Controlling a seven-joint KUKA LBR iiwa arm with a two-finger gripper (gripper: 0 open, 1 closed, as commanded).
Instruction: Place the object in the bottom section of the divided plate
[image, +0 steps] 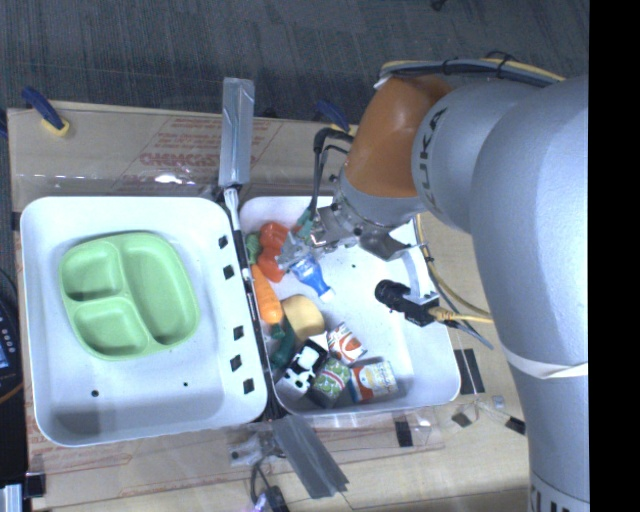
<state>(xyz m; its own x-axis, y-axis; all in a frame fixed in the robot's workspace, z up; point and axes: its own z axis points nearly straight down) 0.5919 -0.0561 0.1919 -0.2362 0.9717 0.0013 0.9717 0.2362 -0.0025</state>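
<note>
The pincer is low in the right bin, near its upper left corner; whether it is spread or pressed together I cannot tell. The grey arm slants down from the right. Just below it lies a blue-capped piece, beside it an orange carrot. The green divided plate lies well to its left, in the left bin.

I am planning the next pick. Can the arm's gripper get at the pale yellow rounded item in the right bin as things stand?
Probably yes. The pale yellow rounded item lies uncovered on top, and the gripper hangs just above it in the view. The orange carrot-shaped toy beside it crowds its left side.
</note>
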